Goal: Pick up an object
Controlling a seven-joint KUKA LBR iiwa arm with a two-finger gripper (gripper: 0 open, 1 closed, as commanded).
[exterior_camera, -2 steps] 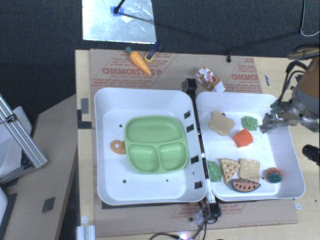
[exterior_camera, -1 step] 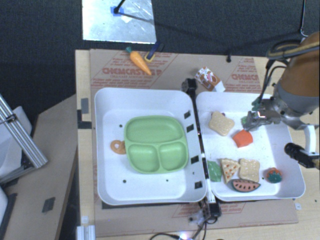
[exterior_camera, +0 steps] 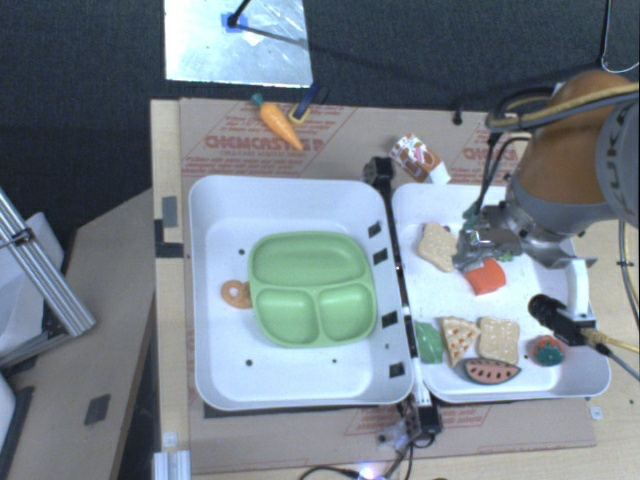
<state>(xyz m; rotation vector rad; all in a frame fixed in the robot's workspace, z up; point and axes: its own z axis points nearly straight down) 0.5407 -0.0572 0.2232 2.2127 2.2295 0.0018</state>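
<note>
Green three-compartment plate (exterior_camera: pixel 305 293) and one pretzel (exterior_camera: pixel 237 294) lie in the left bin (exterior_camera: pixel 215 368). Right bin (exterior_camera: pixel 590 373) holds seven food toys: two crackers, pizza slice (exterior_camera: pixel 458 338), watermelon slice (exterior_camera: pixel 491 371), and an orange-red piece (exterior_camera: pixel 486 276) just beside the gripper (exterior_camera: pixel 478 248), whose grip cannot be told.

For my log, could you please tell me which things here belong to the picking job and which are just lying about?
Job: tool; red block and cracker beside it; pizza slice, toast, watermelon slice in the right bin.

Lying about: green tray, pretzel, carrot.
</note>
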